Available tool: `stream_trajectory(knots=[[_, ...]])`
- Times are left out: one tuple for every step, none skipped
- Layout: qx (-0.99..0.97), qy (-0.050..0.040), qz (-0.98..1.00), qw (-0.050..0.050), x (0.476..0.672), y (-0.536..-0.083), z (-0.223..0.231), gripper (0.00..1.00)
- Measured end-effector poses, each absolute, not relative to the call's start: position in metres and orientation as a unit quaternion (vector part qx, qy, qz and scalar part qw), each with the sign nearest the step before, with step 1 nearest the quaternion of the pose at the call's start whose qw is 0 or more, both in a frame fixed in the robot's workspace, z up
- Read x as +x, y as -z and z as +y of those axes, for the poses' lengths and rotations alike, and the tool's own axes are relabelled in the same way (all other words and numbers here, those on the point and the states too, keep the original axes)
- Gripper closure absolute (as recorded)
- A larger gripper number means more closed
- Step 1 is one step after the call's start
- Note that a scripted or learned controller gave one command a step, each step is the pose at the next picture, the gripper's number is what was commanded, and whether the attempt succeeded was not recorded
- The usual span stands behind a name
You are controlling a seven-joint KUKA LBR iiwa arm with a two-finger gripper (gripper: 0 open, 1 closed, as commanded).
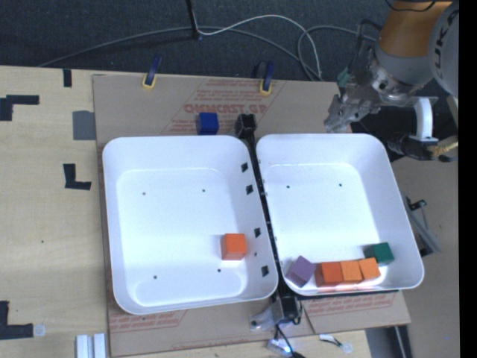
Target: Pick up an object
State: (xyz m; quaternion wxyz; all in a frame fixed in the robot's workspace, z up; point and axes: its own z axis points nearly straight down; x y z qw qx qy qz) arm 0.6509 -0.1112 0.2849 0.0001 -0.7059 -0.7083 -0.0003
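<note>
A: Blocks first, camera view. Where's everything & why there?

B: Left bin (119, 222) has one orange cube (234, 246), near-right part of the floor, well apart from the walls, so prob. the easiest grab, open on all sides. Right bin (387, 170) has the rest jammed along the near wall: purple block (300, 271) at the left end, then two orange blocks (341, 272) touching side by side, then a green block (381, 253) just beyond them toward the right corner. My guess is they slid there; that end looks a bit lower, but can't confirm.

A: Anything outside the bins?

B: Blue block (208, 122) on the cardboard sheet (127, 95), far side, just beyond the left bin's far rim. Two clamps hold the sheet's far edge.

A: Gripper?

B: Gripper (344, 113) sits at the far-right, just outside the right bin's far rim, above the board. Arm (414, 28) comes in from the right, orange band showing. Fingers point down & left, look close together, nothing between them. Holds nothing, touches no block.

A: So task status?

B: Not started, I'd say. Every block is well apart from the gripper; the nearest candidates are across the right bin at its near wall.
</note>
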Motion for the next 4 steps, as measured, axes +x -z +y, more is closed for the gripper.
stream_trajectory(knots=[[-0.706,-0.0003,-0.708,0.001,0.626,-0.268,-0.074,1.00],[-0.706,0.0004,-0.709,0.000,0.604,-0.270,-0.025,1.00],[-0.706,0.0003,-0.709,0.001,0.577,-0.270,0.022,1.00],[-0.706,-0.0005,-0.708,0.001,0.556,-0.253,0.058,1.00]])
